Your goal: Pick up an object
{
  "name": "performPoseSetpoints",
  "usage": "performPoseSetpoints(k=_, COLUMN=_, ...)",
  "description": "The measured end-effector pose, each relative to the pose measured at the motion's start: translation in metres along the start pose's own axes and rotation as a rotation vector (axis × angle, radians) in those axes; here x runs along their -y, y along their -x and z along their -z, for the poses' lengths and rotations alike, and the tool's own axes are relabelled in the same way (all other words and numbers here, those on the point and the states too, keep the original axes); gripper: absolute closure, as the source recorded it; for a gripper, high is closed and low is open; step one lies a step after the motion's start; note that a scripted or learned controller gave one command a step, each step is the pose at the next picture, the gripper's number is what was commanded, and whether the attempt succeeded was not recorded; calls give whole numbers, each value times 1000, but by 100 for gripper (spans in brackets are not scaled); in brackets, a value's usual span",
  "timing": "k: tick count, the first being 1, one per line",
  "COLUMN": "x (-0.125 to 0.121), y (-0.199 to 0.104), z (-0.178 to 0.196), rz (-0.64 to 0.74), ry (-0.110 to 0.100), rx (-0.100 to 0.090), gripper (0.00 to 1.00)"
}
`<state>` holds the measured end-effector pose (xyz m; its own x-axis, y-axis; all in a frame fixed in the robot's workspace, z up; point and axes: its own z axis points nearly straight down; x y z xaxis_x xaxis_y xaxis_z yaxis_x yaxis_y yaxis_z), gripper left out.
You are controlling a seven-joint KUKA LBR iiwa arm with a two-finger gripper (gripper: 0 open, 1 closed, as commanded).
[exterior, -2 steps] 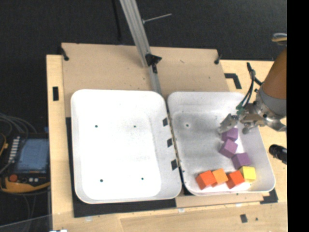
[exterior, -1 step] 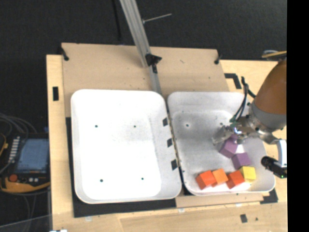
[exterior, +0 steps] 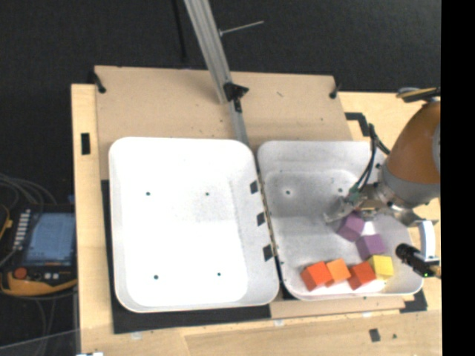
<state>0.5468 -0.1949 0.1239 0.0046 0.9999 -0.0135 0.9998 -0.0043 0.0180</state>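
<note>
On the tabletop, left white bin sits beside right white bin, rims touching. Along the right bin's front edge: two orange blocks, red block, yellow block. Just behind them, purple block and a second purple block, tilted. Claw hangs right over that tilted purple block, at its top edge; can't tell whether it is spread or pinching. Grey-and-orange arm reaches in from the right.
</note>
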Motion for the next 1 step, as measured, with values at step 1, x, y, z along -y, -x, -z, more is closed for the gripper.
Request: performPoseSetpoints(k=1, x=-3, y=0, z=14, rz=-5, ry=9, rx=0, gripper=100)
